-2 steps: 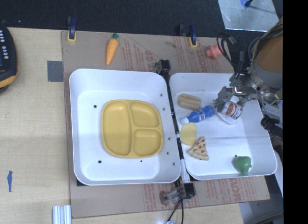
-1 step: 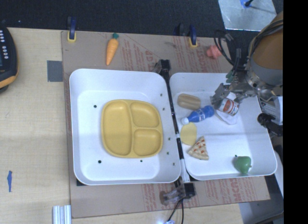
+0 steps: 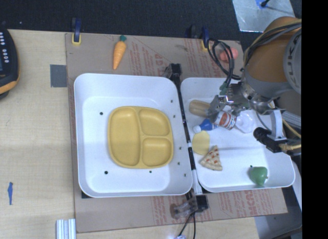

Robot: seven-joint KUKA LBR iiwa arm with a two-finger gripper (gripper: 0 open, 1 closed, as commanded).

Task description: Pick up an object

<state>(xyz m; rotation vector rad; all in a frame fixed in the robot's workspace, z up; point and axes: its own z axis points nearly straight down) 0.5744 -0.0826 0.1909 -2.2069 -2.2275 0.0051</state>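
Objects are being crowded in the right bin [image 3: 287, 184]: nearest, a green piece [image 3: 259, 174] and pizza slice [image 3: 211, 159], then a yellow disc [image 3: 201, 141], a small bottle [image 3: 221, 120] and a tan roll [image 3: 199, 107]. The pincer [image 3: 225, 102] is being held low over the bottle; its opening cannot be told. A neighbour is likely being nudged instead.

Left bin [image 3: 87, 130]: I see a yellow divided tray [image 3: 140, 136] inside.
Toy carrot [image 3: 119, 52]: on the worktop [image 3: 36, 130], beyond the bins.
Handheld controller [image 3: 7, 61]: worktop's left edge.
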